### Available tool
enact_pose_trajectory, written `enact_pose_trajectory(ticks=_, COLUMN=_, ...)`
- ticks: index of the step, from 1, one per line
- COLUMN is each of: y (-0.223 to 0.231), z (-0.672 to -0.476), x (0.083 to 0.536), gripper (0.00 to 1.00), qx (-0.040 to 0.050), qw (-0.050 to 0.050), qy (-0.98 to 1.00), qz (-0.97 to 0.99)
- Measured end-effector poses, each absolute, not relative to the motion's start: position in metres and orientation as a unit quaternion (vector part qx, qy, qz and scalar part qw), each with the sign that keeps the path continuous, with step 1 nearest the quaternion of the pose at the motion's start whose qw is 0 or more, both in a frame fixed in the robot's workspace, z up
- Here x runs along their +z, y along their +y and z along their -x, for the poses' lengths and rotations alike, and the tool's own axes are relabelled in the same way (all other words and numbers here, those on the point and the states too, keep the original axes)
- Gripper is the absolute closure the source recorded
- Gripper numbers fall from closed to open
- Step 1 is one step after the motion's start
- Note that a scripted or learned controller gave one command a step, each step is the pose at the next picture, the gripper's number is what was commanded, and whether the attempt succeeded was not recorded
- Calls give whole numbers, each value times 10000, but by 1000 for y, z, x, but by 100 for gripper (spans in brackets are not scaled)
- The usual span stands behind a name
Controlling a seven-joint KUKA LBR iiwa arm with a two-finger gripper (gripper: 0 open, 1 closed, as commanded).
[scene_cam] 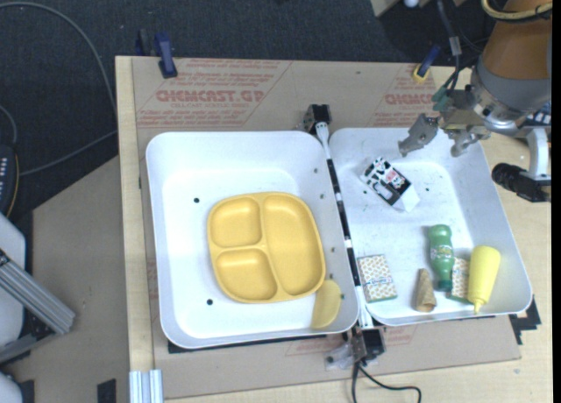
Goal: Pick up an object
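We see the gripper [441, 136] hovering over the far end of the right bin [498, 208], its jaws apart and holding nothing. Below it in that bin lie a black-and-white carton [388, 182], a green bottle [441, 250], a yellow bottle [483, 275] and a patterned box [377, 276]. The left bin [175, 217] holds a yellow divided plate [263, 245].

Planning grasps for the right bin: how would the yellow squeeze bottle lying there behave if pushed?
The yellow squeeze bottle lies on its side, rounded, so it would probably roll. Its smooth plastic looks slippery, likely light. It rests against the right bin wall, which may stop it.
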State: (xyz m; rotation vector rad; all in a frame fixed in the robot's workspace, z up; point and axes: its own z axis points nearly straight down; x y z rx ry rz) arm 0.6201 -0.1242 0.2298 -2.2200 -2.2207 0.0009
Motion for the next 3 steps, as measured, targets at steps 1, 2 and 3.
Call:
enact_pose_trajectory(ticks=1, y=-130, z=-601, x=95, gripper=0, qx=7, qw=12, qy=-7068, qz=7074)
enact_pose_trajectory(ticks=2, y=-131, z=-521, x=98, gripper=0, qx=3, qw=10, qy=-7067, qz=7075)
enact_pose_trajectory(ticks=3, y=-174, z=-583, x=208, gripper=0, qx=-3, qw=-13, qy=-7072, qz=7071)
